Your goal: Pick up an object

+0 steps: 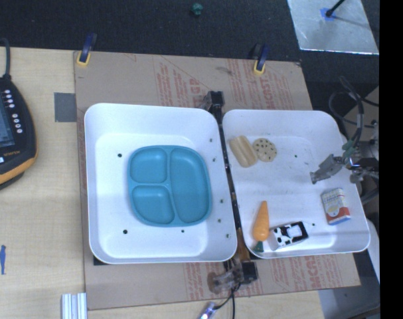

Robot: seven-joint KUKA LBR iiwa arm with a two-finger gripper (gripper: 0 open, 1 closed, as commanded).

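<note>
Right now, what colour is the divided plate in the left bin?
Light blue; the divided plate shows plainly in the camera view.

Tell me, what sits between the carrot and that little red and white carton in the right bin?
In the camera view, a black and white cow-patterned item lies between the carrot and the carton, near the bin's front rim.

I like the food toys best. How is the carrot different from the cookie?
The carrot is orange, long and pointed, while the cookie is tan, round and flat with dark spots. The carrot lies near the front of the right bin, beside a black-and-white object; the cookie sits toward the back, next to a bread roll. Both are small and lie loose in the same white bin.
</note>
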